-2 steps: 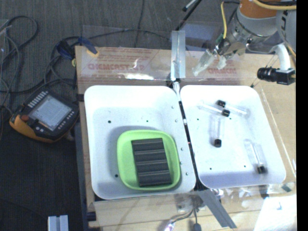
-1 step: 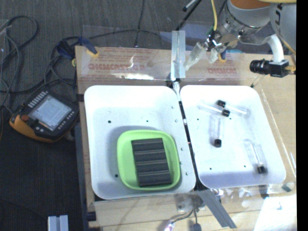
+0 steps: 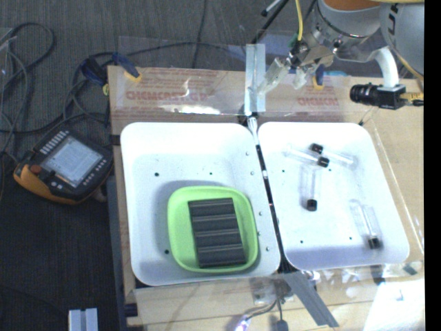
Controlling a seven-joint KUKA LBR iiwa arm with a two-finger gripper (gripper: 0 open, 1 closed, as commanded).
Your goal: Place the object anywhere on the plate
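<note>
Your gripper [image 3: 304, 62] hangs up beyond the far edge of the right bin [image 3: 386, 185], over the bench and not over either bin. You cannot tell whether it is open or closed. A pale, clear shape juts from it toward the left, but it is too blurred for you to say what it is or whether it is held.

In the right bin you have four clear tubes with black caps. The far tube [image 3: 315, 148] and the second tube [image 3: 322, 161] lie close together in the far middle of the bin, their caps just beside each other. The middle tube [image 3: 310, 187] lies near the bin's centre, pointing far to near, with its cap at the near end. The near tube [image 3: 367, 227] lies by the right wall toward the near corner, also with its cap at the near end. All four rest on the bin floor, well apart from the gripper.

The green plate [image 3: 178, 216] sits in the near half of the left bin [image 3: 145, 157], a little right of centre. A dark grey ridged block [image 3: 217, 232] lies on it and covers most of its middle.

Beyond the bins a clear plastic sheet [image 3: 179, 94] with red print lies on the bench. To the left, off the bench, you can see a handheld control unit [image 3: 67, 164] with a screen, among loose cables.
</note>
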